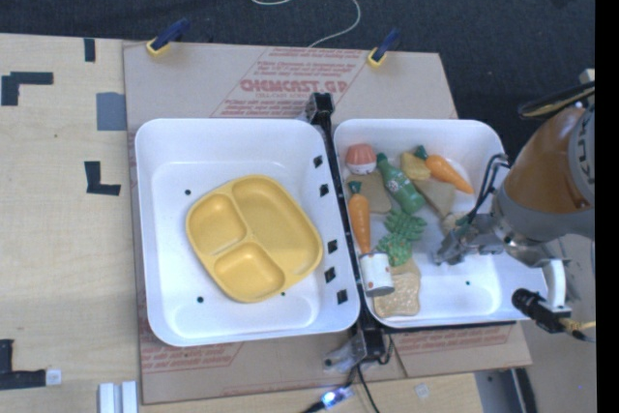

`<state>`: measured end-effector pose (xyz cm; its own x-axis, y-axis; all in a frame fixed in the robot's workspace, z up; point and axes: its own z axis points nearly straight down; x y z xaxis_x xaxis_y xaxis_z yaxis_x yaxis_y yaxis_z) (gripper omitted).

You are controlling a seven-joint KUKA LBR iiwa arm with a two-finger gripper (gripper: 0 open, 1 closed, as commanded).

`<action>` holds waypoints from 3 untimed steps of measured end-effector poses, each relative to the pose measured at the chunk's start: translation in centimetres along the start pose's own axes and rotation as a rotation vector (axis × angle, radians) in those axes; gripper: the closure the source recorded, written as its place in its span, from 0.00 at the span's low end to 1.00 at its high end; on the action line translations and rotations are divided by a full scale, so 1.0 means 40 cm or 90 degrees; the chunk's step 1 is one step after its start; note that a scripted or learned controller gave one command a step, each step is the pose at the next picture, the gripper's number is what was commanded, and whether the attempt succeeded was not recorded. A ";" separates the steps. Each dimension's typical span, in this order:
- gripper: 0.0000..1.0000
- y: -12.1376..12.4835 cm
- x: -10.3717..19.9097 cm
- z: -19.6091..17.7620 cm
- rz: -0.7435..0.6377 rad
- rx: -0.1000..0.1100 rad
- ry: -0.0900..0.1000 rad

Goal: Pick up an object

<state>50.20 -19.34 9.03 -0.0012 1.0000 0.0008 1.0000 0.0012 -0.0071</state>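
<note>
I am watching the arm [551, 174] reaching in from the right, and its gripper [451, 249] is hanging low over the right bin [484, 300], near the bin's right half. I cannot tell how the gripper is set, and nothing is showing in its hold.

The objects are lying in the left and upper parts of that bin: a green bottle [398, 185] tilted near the middle, a carrot [449, 170] toward the upper right, a second carrot [360, 221] along the left wall, a leafy green piece [400, 235] just left of the gripper, and a tan flat piece [398, 291] at the bottom. The left bin [164, 305] is holding a yellow divided plate [253, 237]. Both bins are sitting on a cardboard sheet [290, 82] on the surface.
</note>
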 end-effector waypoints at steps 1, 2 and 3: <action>1.00 -0.019 -0.017 -0.125 0.001 -0.003 0.000; 1.00 -0.016 -0.022 -0.223 0.000 -0.003 0.000; 1.00 -0.013 -0.021 -0.335 0.000 -0.004 -0.001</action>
<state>49.77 -20.21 22.44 -0.0018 1.0000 -0.0004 1.0000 0.0018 -0.0012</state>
